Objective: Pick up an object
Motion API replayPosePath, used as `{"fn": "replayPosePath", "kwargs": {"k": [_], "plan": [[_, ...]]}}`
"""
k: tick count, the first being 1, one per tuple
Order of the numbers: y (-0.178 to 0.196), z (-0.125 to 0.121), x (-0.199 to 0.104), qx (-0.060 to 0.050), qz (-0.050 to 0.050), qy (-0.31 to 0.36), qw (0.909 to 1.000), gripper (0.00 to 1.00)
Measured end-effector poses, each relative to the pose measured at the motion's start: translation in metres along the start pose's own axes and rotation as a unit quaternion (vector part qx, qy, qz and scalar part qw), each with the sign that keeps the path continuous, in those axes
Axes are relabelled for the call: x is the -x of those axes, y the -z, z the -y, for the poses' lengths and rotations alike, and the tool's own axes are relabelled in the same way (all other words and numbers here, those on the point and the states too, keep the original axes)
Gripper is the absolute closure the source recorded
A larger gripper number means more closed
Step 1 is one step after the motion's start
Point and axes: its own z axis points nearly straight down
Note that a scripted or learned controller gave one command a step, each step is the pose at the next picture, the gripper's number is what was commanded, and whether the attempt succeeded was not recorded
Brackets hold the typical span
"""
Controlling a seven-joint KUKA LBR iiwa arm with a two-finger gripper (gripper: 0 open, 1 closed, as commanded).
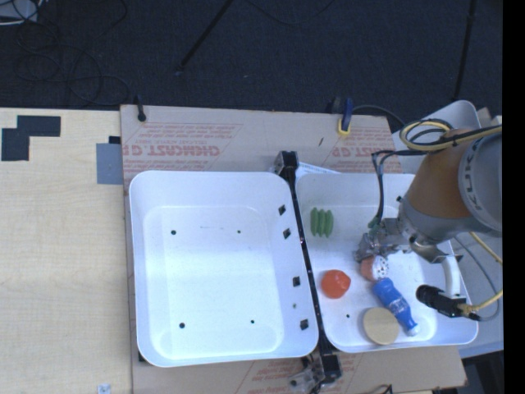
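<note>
Single fixed overhead view, slanted. Two white bins side by side; all objects in the right bin (pixel 344 189), none seen in the left bin (pixel 213 191).

Arm (pixel 447 191) in from the right, wrist low over the right bin. Pincer (pixel 373 257) down among the objects, at or just above bin floor level. Finger state: cannot tell; mechanism and cabling crowd the tip, no clean gap or closure readable.

Positions relative to pincer:
- Small pale speckled object with orange-pink patch (pixel 376 267): directly at the tip, touching or nearly so. Contact not resolvable. Likely target.
- Blue bottle (pixel 394 304): just below the tip toward the near edge, lying tilted, top end close beside the speckled object.
- Tan disc (pixel 381 326): beyond the bottle, nearer the front wall, touching or overlapping the bottle's lower end.
- Orange-red ball (pixel 335 283): left of the tip and slightly nearer, clearly apart.
- Green ribbed piece (pixel 321 222): left and further back, well apart.

Step judged: descent finished or nearly so, grasp attempt on the speckled object. No object visibly between fingers, so no hold claimed.

Next move calls for: firm closure on the speckled piece, then a straight vertical lift. Risk judged: bottle top crowding the tip, possible nudge or pinch of both; small rounded target apt to squirt out sideways.
</note>
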Motion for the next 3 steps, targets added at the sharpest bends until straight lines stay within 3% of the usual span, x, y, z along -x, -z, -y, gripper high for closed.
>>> {"fn": "replayPosePath", "kwargs": {"k": [1, 2, 3], "plan": [[0.088, 0.091, -0.047, -0.001, -0.001, 0.000, 1.0000, 1.00], [0.016, 0.087, 0.013, 0.001, 0.000, 0.000, 1.0000, 1.00], [0.024, 0.088, 0.014, -0.001, 0.000, -0.003, 1.0000, 1.00]]}}
